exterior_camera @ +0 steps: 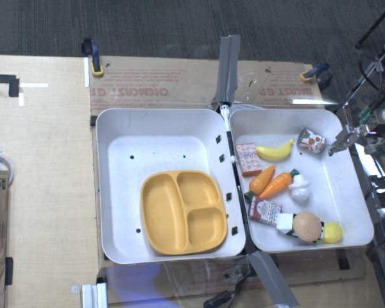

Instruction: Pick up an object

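The right bin (346, 191) holds several small items. A yellow banana (274, 151) lies near its back, with a small red and white can (311, 141) to its right. A pink box (247, 158) sits by the bin's left wall, and two orange carrots (271, 181) lie in the middle beside a white lump (299, 188). At the front are a red carton (267, 212), a tan round bun (307, 226) and a yellow lemon (332, 232). My gripper (344, 142) hangs at the bin's right rim, just right of the can and apart from it, with nothing seen in it.
The left bin (115, 172) bears a yellow divided plate (183, 212). A grey post (228, 69) rises behind the seam between the bins. Clamps (93, 59) sit on the cardboard at the back. Cables and metal parts crowd the right edge.
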You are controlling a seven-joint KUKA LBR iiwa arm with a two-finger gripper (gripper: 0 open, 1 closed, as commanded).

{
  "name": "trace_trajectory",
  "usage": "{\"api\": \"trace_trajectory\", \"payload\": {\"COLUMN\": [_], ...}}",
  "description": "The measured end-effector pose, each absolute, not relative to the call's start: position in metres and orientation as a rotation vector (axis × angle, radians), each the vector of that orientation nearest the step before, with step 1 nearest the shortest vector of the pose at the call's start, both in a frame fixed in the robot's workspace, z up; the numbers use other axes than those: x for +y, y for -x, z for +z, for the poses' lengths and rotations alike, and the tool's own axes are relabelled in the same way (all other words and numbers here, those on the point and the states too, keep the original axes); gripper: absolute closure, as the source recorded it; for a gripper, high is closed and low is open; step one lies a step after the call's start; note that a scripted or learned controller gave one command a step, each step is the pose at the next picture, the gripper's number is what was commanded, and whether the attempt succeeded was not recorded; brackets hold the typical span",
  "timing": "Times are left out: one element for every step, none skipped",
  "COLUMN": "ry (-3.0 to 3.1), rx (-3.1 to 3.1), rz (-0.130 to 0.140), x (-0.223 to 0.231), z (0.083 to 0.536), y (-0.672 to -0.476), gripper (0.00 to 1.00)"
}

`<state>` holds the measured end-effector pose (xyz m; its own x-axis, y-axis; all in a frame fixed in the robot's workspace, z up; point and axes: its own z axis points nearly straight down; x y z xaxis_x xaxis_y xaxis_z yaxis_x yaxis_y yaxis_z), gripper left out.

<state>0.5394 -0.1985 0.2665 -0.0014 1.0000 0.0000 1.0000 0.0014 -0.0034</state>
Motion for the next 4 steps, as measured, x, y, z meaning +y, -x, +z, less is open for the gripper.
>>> {"api": "trace_trajectory", "payload": {"ry": [1.801,1.522,1.528,1.527], "rx": [-2.573,-2.748,-2.748,-2.748], "rz": [0.001,0.000,-0.001,-0.001], "x": [-0.182,-0.196,-0.197,-0.197], "z": [0.182,0.167,0.177,0.177], "y": [-0.589,-0.594,-0.595,-0.595], "gripper": [0.00,0.00,1.00,0.00]}}
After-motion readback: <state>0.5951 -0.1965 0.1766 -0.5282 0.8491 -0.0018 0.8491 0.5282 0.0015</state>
